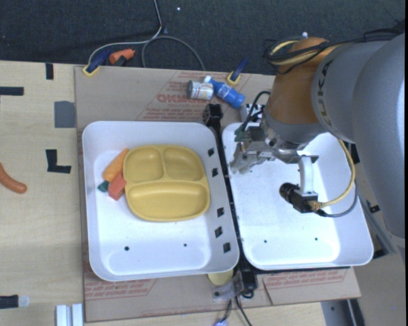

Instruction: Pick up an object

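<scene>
Two white bins sit side by side on the tabletop. Grey arm (340, 100) reaches over the right bin (306, 243); whether its gripper (248, 156), near that bin's upper left corner, is clenched cannot be told. Left bin (115, 250) holds a yellow divided plate (166, 182), with an orange carrot toy (113, 168) touching the plate's left edge.

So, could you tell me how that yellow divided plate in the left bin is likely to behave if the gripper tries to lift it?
The yellow divided plate looks like moulded plastic, so probably stiff and light. Its wide, shallow shape suggests it won't roll, though a rim grasp may tilt it.
</scene>
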Controlling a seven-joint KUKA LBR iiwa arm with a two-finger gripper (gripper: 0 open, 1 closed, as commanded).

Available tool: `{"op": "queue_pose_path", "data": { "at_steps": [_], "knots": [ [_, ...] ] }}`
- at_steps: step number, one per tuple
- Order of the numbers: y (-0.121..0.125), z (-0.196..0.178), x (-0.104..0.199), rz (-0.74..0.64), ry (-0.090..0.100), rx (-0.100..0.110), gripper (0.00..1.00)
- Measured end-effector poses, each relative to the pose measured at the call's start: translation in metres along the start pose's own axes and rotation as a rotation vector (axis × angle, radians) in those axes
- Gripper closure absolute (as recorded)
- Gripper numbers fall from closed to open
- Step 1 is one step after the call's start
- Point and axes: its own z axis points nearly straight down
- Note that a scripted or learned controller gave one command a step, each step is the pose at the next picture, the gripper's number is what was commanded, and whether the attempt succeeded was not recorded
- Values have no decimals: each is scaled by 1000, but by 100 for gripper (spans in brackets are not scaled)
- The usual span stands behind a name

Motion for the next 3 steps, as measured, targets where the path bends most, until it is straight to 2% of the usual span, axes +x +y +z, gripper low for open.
{"op": "queue_pose_path", "data": {
  "at_steps": [1, 2, 3],
  "knots": [
    [0, 0, 3, -4, 2, 0, 0],
    [32, 47, -127, 6, -3, 1, 0],
    [-39, 100, -100, -4, 0, -4, 0]
  ]
}}
